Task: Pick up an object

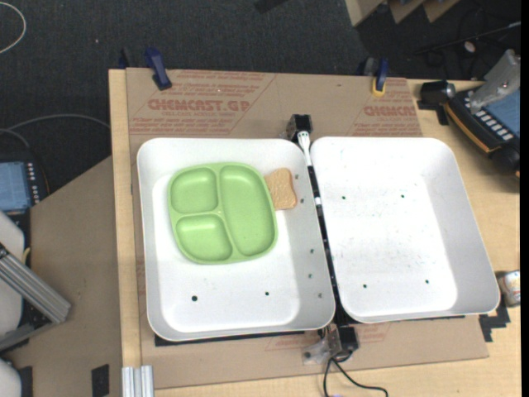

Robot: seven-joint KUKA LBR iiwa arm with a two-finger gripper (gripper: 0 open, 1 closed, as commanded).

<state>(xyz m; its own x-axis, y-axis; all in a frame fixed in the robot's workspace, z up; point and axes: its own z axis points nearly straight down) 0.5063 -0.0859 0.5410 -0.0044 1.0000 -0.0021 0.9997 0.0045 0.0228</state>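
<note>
A green divided plate (221,213) with three compartments lies in the left white bin (231,304), toward its back. A tan cracker-like piece (282,188) rests beside the plate's right rim, near the bin's right wall. The right white bin (397,230) sits next to it.
Both bins rest on a cardboard sheet (198,98) held by a blue clamp (157,69) and a yellow-blue clamp (379,77) at the back. Black and blue equipment (488,114) stands at the far right. Cables hang at the front edge (339,362).
</note>
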